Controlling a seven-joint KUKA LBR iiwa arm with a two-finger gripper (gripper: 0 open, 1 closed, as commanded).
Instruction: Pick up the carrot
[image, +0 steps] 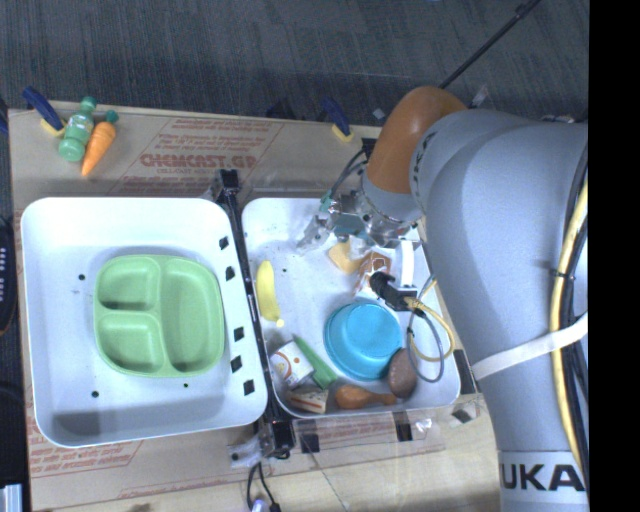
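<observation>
Orange against brown cardboard, the carrot (98, 146) lies on the bench (200, 160) at the far left, outside both bins, just beside a green toy bottle (75, 133). The claw (322, 226) hangs well apart from it, over the far end of the right bin (285, 220); whether it is wide or narrow cannot be told, and nothing shows between its tips. The left bin (50, 300) and its green divided plate (160, 314) lie nearer the camera than the carrot. In the right bin sit a yellow banana (266, 291), a blue bowl (364, 339), a cheese-coloured wedge (344, 258) and small toy foods along the near wall.
</observation>
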